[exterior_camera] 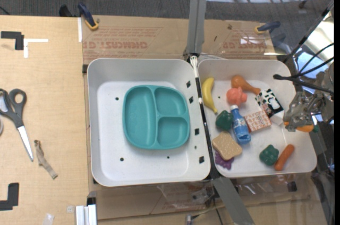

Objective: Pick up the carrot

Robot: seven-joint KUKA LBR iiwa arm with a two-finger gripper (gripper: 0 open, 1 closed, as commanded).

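The carrot [285,157] is a short orange stick lying at a slant in the front right corner of the right bin [249,166]. It touches or nearly touches a small green vegetable [269,154] on its left. My gripper [297,111] hangs over the bin's right rim, up and to the right of the carrot and clearly apart from it. Nothing shows in its grasp. The arm's metal parts and cables blur together there.
The right bin also holds a banana [207,94], two orange toys [237,95], a blue bottle [240,126], a pink box [258,121], a bread slice [227,146] and a black-and-white item [270,102]. A teal divided plate [156,117] lies in the left bin. Scissors [17,115] rest on the bench.
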